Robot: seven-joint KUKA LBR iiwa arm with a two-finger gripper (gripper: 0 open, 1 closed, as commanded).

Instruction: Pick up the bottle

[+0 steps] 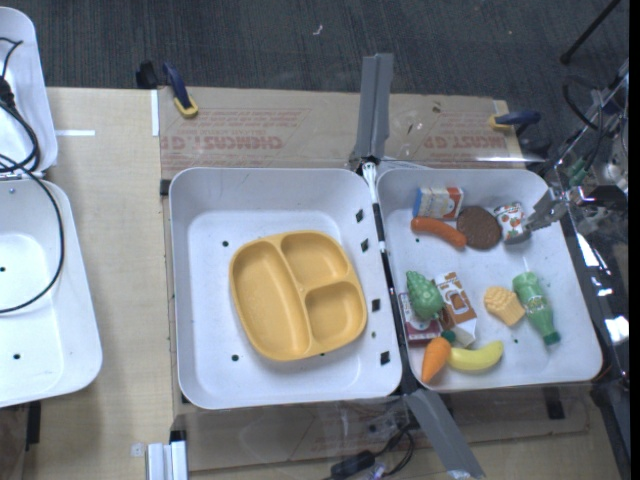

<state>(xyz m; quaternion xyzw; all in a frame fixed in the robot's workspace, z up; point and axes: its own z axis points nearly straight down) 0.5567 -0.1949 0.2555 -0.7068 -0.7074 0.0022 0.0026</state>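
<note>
The gripper, a thin grey metal piece reaching in from the right, sits low over the upper right corner of the right shallow white bin, and whether it is open or closed cannot be told from this view; nothing can be seen held in it. Just to its left, almost touching its tip, lies a small red-and-white printed packet, and next beyond that a round dark brown cookie-like disc with an orange-red toy sausage beside it and a small blue-and-white carton further up by the bin's rim. The green plastic bottle lies on its side well below the gripper, near the bin's right wall, its cap end pointing down toward the lower right corner. Just left of the bottle sits a yellow waffle-like toy piece. Further left and lower are a green leafy toy vegetable, a brown-and-white flat box, an orange toy carrot and a yellow toy banana. Far to the gripper's left, the left shallow white bin holds a yellow three-compartment plastic tray.
</note>
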